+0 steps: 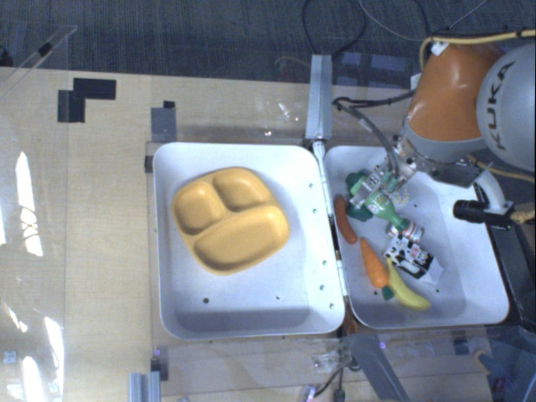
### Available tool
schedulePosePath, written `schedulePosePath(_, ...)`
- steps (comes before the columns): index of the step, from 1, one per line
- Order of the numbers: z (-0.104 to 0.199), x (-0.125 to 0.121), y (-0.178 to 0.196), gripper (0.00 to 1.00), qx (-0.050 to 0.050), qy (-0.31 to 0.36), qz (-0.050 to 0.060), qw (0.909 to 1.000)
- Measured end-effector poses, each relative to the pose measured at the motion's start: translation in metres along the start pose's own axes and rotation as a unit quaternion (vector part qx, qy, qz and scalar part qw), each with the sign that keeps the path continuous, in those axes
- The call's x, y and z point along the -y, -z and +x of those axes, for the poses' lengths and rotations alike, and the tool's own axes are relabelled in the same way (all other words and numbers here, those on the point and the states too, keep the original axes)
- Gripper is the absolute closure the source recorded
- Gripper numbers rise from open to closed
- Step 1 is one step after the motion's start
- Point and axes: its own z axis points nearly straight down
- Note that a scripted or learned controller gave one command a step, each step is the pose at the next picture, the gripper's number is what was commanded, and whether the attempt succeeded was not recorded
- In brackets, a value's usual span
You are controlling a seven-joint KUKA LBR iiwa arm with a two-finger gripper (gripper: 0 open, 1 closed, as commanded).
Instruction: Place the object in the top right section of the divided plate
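1. Camera view: the divided plate [231, 220], yellow, lay in the left bin [243, 312].
2. The right bin [469, 304] held a carrot [373, 263], a banana [407, 293] and a sausage [345, 222].
3. The gripper [408, 254] stood low among these items; its opening and any hold could not be told.

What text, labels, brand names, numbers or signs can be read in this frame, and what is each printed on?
"KU": large grey letters on the arm's grey housing at the right edge, cut off by the frame.
Small black-and-white object in the right bin: it carries dark markings, too small and blurred to read.
Yellow divided plate in the left bin: no text on it.
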Motion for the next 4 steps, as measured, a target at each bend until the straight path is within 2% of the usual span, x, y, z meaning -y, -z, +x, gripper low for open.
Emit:
schedulePosePath(1, 0.051, -0.017, 0.003, 1.00, -0.001, 0.011, 0.000, 0.9999)
schedulePosePath(2, 0.106, -0.047, 0.045, 1.00, 0.000, 0.054, -0.001, 0.9986)
schedulePosePath(3, 0.030, -0.033, -0.004, 1.00, 0.000, 0.074, 0.000, 0.9973)
schedulePosePath(4, 0.005, -0.031, -0.006, 1.00, 0.000, -0.107, 0.000, 0.9943)
